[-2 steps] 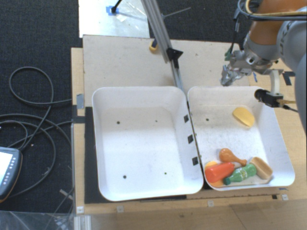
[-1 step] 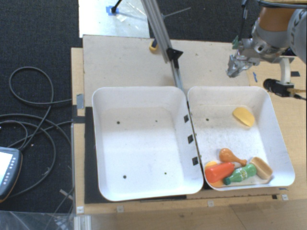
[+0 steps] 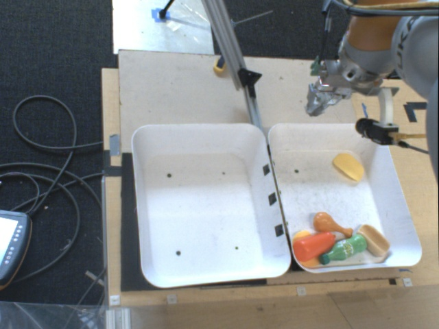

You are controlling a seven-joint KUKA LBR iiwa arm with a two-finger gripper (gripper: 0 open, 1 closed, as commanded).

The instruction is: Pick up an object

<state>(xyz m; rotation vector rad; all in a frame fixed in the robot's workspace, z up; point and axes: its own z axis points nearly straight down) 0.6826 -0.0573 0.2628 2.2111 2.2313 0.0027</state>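
My gripper [image 3: 319,104] hangs above the far edge of the right bin [image 3: 394,184], high over the bench, with nothing seen between its fingers. A yellow piece [image 3: 348,166] lies alone in the right bin's far part, below and to the right of the gripper. In the bin's near corner lie a red-orange carrot-like toy [image 3: 314,244], a green bottle [image 3: 345,249], an orange drumstick [image 3: 329,223] and a tan bread-like piece [image 3: 374,239], packed close together.
The left bin [image 3: 147,204] sits beside the right one, split from it by a shared rim with black clips. A grey pole [image 3: 230,43] slants over the bench behind the bins. Cables and a pendant lie on the floor at left.
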